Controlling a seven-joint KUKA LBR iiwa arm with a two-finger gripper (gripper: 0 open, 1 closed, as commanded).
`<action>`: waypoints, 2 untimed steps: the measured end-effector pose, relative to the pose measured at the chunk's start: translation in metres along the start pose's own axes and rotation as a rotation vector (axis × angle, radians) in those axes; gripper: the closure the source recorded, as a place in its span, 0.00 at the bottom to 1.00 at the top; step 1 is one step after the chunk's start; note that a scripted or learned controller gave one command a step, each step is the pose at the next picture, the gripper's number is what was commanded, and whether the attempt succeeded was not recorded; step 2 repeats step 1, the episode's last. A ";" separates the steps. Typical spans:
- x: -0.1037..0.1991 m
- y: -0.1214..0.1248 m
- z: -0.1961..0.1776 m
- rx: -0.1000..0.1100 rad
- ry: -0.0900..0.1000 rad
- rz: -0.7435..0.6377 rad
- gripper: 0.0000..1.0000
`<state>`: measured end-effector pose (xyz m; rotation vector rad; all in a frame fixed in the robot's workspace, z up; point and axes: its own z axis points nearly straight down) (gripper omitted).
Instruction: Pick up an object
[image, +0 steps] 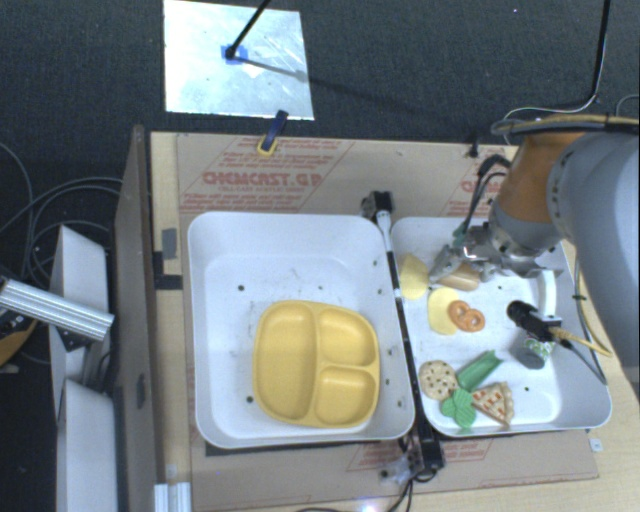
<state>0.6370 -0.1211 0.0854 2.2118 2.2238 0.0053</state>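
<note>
1. My pincer (452, 265) is low in the right bin (580, 400), at its back-left part, near a tan piece (462, 281).
2. I cannot tell how wide my pincer stands, or if it grips the piece.
3. The other toy foods, such as the cookie (437, 379) and the pizza slice (493, 403), lie on the bin floor.
4. I judge the lift is not yet done.

Left bin (225, 250): yellow divided tray (316, 362) fills mid/front, back strip free. Right bin (585, 400): toy food crowds left & front, arm (560, 190) blocks back, small gap near center.
</note>
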 end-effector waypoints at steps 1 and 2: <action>0.000 -0.001 -0.010 0.000 0.000 -0.002 1.00; 0.000 -0.001 -0.010 0.000 0.000 -0.002 1.00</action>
